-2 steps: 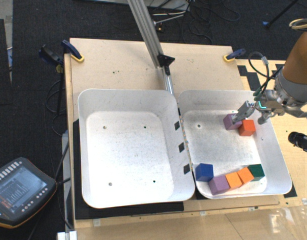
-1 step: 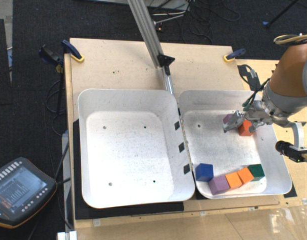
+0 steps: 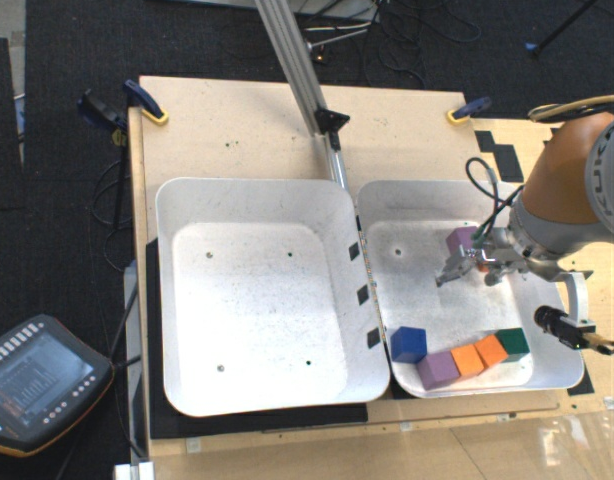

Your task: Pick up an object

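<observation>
Where my wrist crosses the right bin (image 3: 547, 373), views are partly blocked:
Gripper (image 3: 469, 265): over the bin's upper middle; I cannot tell its opening.
Purple block (image 3: 459, 239): beside my fingers, partly hidden; whether gripped is unclear.
Front row: blue block (image 3: 408, 344), purple cube (image 3: 437, 368), orange block (image 3: 468, 358), green block (image 3: 509, 345) against the near wall.
Open room: bin centre bare; left bin (image 3: 177, 268) alongside.

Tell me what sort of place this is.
Probably a robotics lab test bench: two white bins on a clamped board, a teach pendant on the dark floor, cables behind, and the arm's pincer over coloured blocks.
</observation>
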Available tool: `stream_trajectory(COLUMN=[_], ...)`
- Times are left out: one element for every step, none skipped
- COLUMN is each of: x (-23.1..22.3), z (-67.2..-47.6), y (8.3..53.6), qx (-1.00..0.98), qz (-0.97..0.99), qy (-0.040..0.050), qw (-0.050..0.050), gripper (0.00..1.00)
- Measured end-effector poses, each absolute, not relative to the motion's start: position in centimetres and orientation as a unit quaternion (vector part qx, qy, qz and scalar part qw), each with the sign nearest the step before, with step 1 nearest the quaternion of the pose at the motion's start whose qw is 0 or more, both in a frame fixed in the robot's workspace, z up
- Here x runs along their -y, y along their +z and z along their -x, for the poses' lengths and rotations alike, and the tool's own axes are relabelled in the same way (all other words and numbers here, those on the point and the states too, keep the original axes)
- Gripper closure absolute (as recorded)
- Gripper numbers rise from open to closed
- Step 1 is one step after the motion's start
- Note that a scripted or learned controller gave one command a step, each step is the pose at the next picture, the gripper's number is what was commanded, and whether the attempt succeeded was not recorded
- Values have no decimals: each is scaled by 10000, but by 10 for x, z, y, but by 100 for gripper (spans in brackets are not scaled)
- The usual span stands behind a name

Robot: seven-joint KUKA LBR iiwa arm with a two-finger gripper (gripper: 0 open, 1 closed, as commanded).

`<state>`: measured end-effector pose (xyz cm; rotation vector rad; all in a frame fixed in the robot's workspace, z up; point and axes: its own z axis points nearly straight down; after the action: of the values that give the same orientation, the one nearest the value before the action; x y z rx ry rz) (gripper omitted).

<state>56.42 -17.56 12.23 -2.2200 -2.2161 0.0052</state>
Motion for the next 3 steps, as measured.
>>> stream_trajectory(x=[175,175,179], z=[-564,-565,-557], y=[94,106,160], qx=[7068,7065,7063], qz=[7075,7077,7079], qy=[8,-6,-13], qw=[12,-9,-30], gripper=[0,100,100])
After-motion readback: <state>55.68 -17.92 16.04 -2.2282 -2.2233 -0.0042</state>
